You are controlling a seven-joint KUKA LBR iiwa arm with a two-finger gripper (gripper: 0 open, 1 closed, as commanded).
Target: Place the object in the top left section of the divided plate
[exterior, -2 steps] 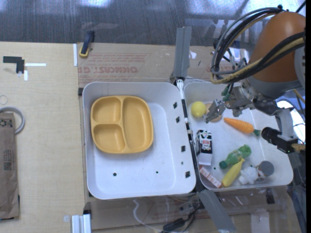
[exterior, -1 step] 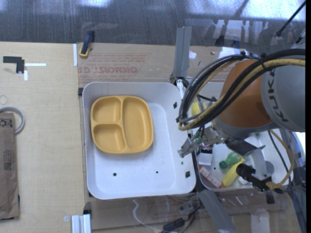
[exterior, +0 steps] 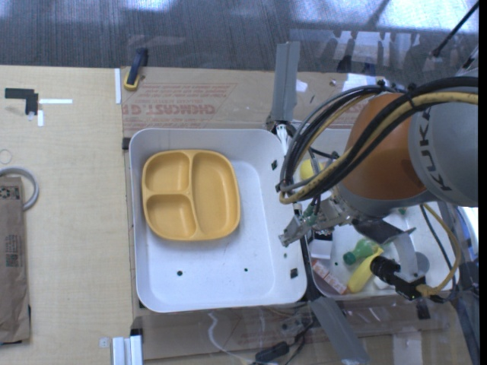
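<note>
From the fixed camera above the surface (exterior: 68,204), the left bin (exterior: 213,280) holds the yellow divided plate (exterior: 192,195), which lies toward the bin's 10 o'clock corner. The plate has three sections: two small ones stacked on its left side and one long one on its right. All three look bare, so the top left section (exterior: 167,173), at the plate's 10 o'clock, has not yet received anything.

The arm (exterior: 403,150) comes in from 3 o'clock, its orange band and looped cables hanging over the right bin (exterior: 335,284). The tool (exterior: 308,223) sits low over the wall shared by the two bins, at roughly 3 o'clock from the plate and well apart from it. It is buried under cables and wrist hardware, so I cannot tell whether it is released, clenched or grasping anything.

In the right bin, small objects show beneath the arm: a green piece (exterior: 359,251) touching a yellow piece (exterior: 362,274), and another yellow item (exterior: 307,170) higher up behind the cables. Which one is the task's object I cannot tell; the likely candidates all lie in the right bin, at 3 to 4 o'clock from the plate.

As for risk, the pieces lie crowded together, so a grasp could catch two or slip off. The target section is small and ridged, so a slightly late release would likely drop the object into the neighbouring section or onto the bin floor.
</note>
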